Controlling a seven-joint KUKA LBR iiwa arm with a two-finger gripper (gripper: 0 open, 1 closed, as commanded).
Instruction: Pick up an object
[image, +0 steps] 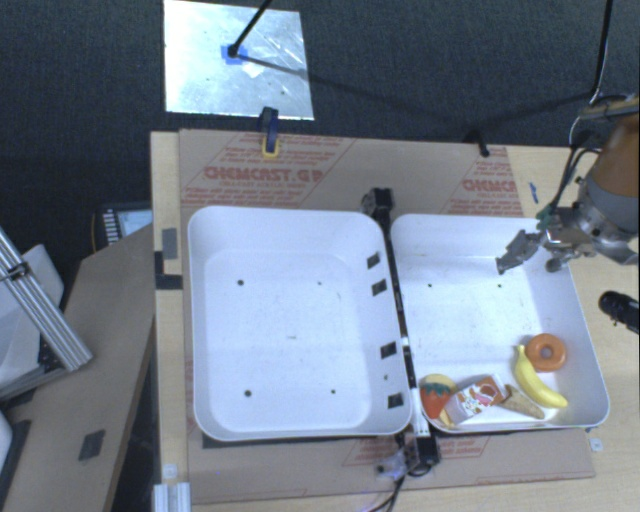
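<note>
White moulded plastic forms both shallow bins, seen from the overhead camera: the left bin (285, 320) has rounded corners and a smooth floor marked by a few small dark dots, and the right bin (470, 310) joins it along a dark clipped seam. Objects cluster at the right bin's near edge: a curved yellow banana (537, 380), an orange ring-shaped doughnut (546, 350) touching its upper end, a glossy red-and-white packet (472, 399), a tan wedge-shaped piece (522, 403) beside it, and a round orange-red fruit (437, 393) at the seam side. The grey metal gripper (533, 252) hangs over the right bin's far right part, fingers spread apart, nothing between them, well apart from the cluster. Brown printed cardboard (300, 165) underlies both bins.
</note>
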